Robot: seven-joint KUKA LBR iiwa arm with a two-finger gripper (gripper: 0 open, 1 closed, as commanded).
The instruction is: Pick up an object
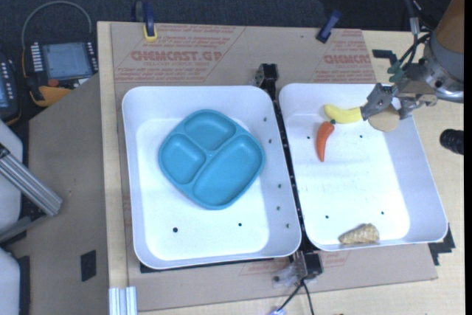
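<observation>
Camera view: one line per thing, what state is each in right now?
Plate: flat in the left bin, upright, nothing on it.
Banana: lying in the right bin, far end, beside the claw.
Carrot: lying just below the banana.
Tan piece: lying at the near rim.
Claw: low at the banana's end; grip unclear.

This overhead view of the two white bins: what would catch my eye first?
Most likely the big blue divided plate, lying alone in the left bin. Next, the bright things in the right bin: a yellow banana touching an orange carrot near the far edge, and a tan lump by the near rim. The robot's hand hovers just right of the banana.
</observation>
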